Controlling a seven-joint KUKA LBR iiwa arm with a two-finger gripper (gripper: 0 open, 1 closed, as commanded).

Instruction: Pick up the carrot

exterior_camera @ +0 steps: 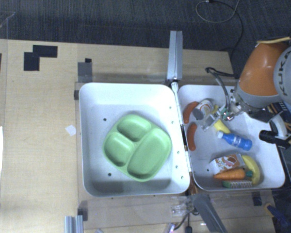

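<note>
On the desk, the left bin (87,130) carried the green divided plate (138,146). In the right bin (276,176), my jaws (207,114) hung by the sausages (190,124), well apart from the carrot (235,174); their state I couldn't tell. Wedged between the pouch (226,162) and banana (252,168), the carrot risked a mixed grab.

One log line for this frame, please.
gripper: over right bin, upper left | carrot: lying near front wall, untouched | plate: left bin
</note>
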